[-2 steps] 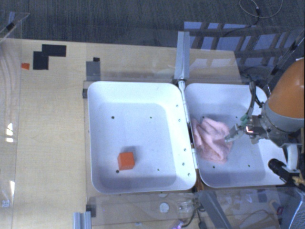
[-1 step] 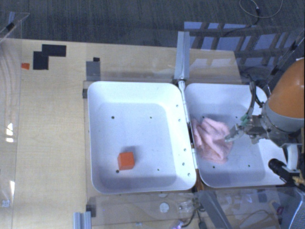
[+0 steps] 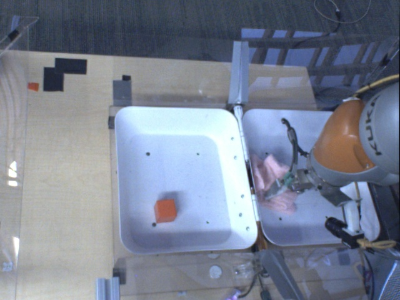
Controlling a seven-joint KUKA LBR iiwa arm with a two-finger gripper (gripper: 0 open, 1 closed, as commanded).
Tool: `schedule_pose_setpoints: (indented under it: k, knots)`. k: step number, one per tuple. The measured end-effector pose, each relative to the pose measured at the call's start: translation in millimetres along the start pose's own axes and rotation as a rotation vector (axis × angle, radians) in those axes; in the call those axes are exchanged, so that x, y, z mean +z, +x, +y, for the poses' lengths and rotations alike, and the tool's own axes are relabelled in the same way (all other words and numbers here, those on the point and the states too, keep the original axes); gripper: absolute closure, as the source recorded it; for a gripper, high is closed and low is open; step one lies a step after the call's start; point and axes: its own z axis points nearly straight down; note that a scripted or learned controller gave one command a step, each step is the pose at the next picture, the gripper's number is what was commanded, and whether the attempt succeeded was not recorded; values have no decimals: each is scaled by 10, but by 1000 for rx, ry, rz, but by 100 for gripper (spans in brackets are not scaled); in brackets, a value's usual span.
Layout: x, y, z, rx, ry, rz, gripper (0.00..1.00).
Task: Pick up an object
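So from the overhead camera I'm down in the right bin (image 3: 312, 230), with my hand (image 3: 289, 183) low over a pink crumpled soft thing (image 3: 270, 174) bunched up near the divider wall. Honestly I can't tell if my hand is open or closed, or whether it's got any of the pink stuff; my own wrist and the orange band (image 3: 340, 145) block most of it. Other candidate is a small orange block (image 3: 165, 210) sitting alone in the left bin (image 3: 169, 136), well apart from me. What could go wrong, I reckon: the pink thing looks floppy, so I might pinch just a fold and it slips out on the lift, or I scrape the bin wall since it's so close. Whatever sits under my arm on the counter is hidden too.
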Motion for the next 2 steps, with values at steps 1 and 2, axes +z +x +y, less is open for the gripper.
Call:
schedule_pose_setpoints:
  k: [1, 2]
  knots:
    - [-129, 3, 47, -3, -12, -3, 100]
    - [-914, 84, 782, -19, 12, 4, 100]
